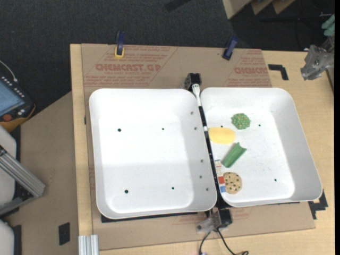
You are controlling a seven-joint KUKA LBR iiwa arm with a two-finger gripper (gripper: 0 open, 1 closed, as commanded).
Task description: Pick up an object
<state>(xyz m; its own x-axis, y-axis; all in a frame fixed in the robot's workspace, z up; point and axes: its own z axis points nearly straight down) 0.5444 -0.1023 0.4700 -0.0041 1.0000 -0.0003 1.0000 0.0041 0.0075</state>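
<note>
The right white bin (287, 142) holds several small items along its left side. A round green bumpy piece (240, 121) lies farthest back. In front of it sits a yellow lemon-like piece (222, 136), then a slanted green stick (233, 155). A round speckled cookie (232, 183) lies near the front left corner, beside a small red and white piece (220, 178) at the wall. My gripper (317, 64) shows as a grey metal part at the far right, above the bench behind the right bin's back right corner, well away from all the items.
The left white bin (143, 153) sits beside the right one, their rims meeting at a black strip (204, 137). Both rest on a brown board (133, 62) held by blue clamps (119, 44) at the back. A cable (212, 232) hangs at the front.
</note>
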